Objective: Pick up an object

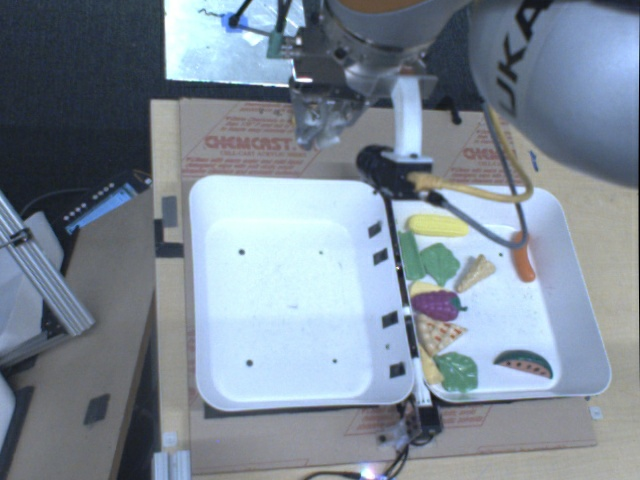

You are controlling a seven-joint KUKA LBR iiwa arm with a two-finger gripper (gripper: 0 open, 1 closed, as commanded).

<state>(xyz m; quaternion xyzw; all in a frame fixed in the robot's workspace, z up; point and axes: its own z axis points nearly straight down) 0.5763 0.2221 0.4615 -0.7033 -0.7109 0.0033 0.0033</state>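
The left bin (290,303) is bare white floor, ringed by a raised rim, with wide room inside it. Far of its back rim, over the brown board (250,138), hangs the gripper (322,123); it is blurred and seen from above, so whether it is open or shut cannot be told, and nothing can be seen in it or touching it. A row of black clips runs down the seam where the two bins meet.

The right bin (570,298) holds all the toy food. An ear of corn (438,226) lies far, with green leaves (428,261) just near of it, then a purple eggplant (438,304), a pizza wedge (442,336) and another green leaf (457,370), all crowded against the seam. A carrot (523,258) lies to the right, partly crossed by a yellow cable. A watermelon slice (523,364) sits alone near the right corner, with open floor around it. The arm's grey body is cut off at the top right.
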